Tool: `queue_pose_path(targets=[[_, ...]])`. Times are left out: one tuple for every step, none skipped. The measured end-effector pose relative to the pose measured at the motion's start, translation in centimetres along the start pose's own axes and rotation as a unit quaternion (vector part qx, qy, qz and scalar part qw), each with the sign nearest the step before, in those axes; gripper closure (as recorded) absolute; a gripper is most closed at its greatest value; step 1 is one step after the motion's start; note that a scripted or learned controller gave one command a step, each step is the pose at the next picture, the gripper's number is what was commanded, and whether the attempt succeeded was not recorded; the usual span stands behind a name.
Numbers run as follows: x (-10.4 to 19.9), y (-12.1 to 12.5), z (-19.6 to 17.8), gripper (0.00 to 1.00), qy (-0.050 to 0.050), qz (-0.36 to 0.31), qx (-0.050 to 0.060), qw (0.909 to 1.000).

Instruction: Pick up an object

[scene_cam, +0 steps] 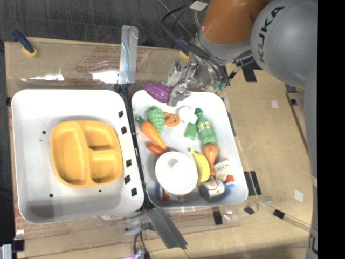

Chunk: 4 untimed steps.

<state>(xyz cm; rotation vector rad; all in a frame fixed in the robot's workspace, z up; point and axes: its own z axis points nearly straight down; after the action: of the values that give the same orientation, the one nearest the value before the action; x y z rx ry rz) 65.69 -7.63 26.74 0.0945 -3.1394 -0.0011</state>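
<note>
White plastic bins — two, side by side. The left bin [27, 144] holds one yellow divided tray [86, 152]. The right bin [229, 128] holds one white bowl [176, 172], one banana [202, 166], two carrots [152, 135], one green bottle [205, 128] and small packets. The gripper [180, 93] hangs at the right bin's twelve o'clock rim, just beside one purple grape bunch [158, 92] — whether its jaws are open, I cannot tell.

Two white bins [24, 144] on the bench [269, 144]. One yellow divided tray [86, 151]. One purple grape bunch [158, 91], one carrot [153, 135], one banana [202, 166], one green bottle [205, 128], one white bowl [176, 172].
</note>
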Motion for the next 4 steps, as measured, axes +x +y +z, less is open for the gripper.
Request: queue_pose_path(targets=[[-0.1, 0.0, -1.3, 1.0, -0.003, 0.0, 0.001, 1.0], [0.0, -0.1, 1.3, 1.0, 0.0, -0.011, 0.0, 0.9999], [-0.2, 0.0, 0.1, 1.0, -0.003, -0.012, 0.001, 0.9999], [-0.3, 0.0, -1.0, 1.0, -0.005, -0.013, 0.001, 0.9999]])
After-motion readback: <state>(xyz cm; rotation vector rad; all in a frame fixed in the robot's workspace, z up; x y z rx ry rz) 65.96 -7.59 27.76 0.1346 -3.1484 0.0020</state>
